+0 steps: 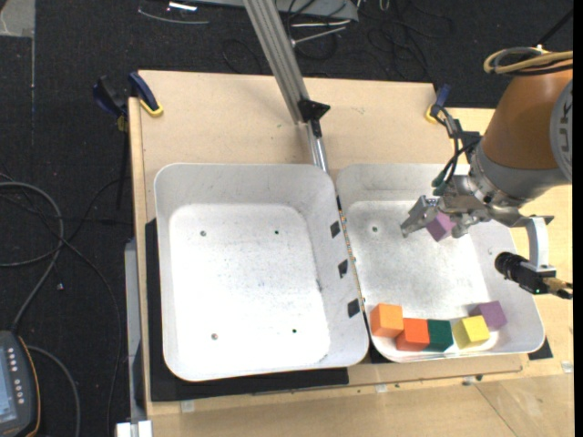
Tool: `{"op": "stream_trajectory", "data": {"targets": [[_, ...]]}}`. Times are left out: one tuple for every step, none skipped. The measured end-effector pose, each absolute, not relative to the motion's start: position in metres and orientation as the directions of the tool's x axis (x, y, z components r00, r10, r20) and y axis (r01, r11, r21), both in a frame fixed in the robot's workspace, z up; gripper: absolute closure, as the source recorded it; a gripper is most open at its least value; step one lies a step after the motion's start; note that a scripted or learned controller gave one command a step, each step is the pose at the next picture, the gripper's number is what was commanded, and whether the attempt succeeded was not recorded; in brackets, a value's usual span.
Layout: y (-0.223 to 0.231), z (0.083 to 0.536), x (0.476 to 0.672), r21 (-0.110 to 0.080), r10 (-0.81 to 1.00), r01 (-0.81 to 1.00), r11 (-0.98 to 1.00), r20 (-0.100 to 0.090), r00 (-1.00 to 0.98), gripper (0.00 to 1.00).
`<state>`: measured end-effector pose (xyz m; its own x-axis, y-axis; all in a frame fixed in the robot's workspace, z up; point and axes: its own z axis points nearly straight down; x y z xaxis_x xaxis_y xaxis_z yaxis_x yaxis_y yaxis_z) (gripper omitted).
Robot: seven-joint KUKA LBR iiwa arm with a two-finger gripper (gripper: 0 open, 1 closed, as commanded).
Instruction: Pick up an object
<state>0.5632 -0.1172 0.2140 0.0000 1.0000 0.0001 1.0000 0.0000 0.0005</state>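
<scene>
The worktop [237,121] is a light wooden board, set on a dark carpeted floor [64,35]. Blue-and-yellow clamps grip its far edge: one at the far left corner [141,94], one at the far right corner [440,103]. A black mat [164,381] lies under the near left part of the board. A grey metal pole [278,48] runs at a slant from the top of the view down to the middle of the worktop. Black cables [41,235] trail across the floor on the left. More cables [383,35] lie beyond the far edge. Light is even, with no strong shadows.
</scene>
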Motion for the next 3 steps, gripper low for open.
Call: {"op": "stream_trajectory", "data": {"targets": [[-0.179, 0.262, 0.602, 0.008, 1.000, 1.000, -0.004, -0.005, 0.004, 0.00], [-0.176, 0.271, 0.583, 0.001, 1.000, 1.000, -0.001, -0.001, 0.001, 0.00], [-0.165, 0.122, 0.587, -0.008, 1.000, 1.000, 0.000, 0.002, 0.000, 0.00]]}}
